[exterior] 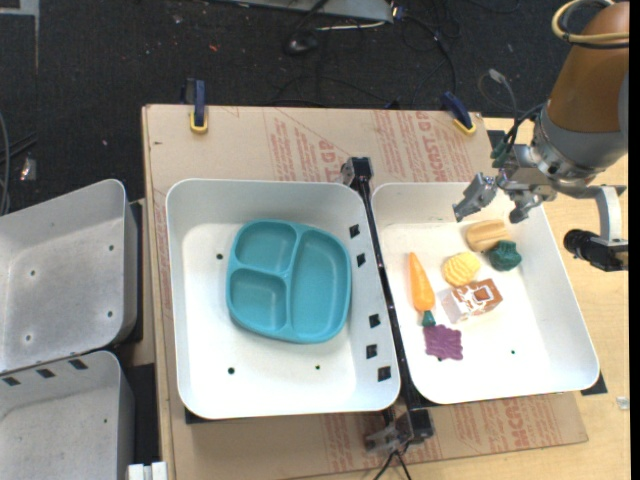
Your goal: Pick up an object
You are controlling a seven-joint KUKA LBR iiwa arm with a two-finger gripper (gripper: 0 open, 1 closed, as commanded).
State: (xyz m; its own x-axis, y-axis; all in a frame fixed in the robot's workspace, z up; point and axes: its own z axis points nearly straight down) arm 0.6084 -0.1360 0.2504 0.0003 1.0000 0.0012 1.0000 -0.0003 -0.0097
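White plastic, shallow: two bins side by side on a cardboard-covered bench.

Left bin (190,368): one teal divided plate (290,280), three compartments, lying flat near the middle.

Right bin (560,368): five small toy items grouped in the upper centre.
- Tan bread-like block (486,234), nearest the gripper.
- Dark green leafy piece (505,256), just beside the block, possibly touching it.
- Yellow ridged piece (461,268), like a corn cob or shell.
- Orange carrot (421,286), lying lengthwise, green tip toward the front.
- White and brown box-like toy (474,299), touching or nearly touching the yellow piece.
- Purple flat piece (443,342), just in front of the carrot tip.

Gripper (497,200): fingers spread, nothing between them, poised above the far edge of the cluster, over the tan block.

Risks, as judged:
- Crowding. The block and the green piece sit so close that a descending finger may land on one and push the other aside.
- The low, rounded block may slip out as the fingers shut.
- Position near the bin's far wall; a finger may catch the slope.
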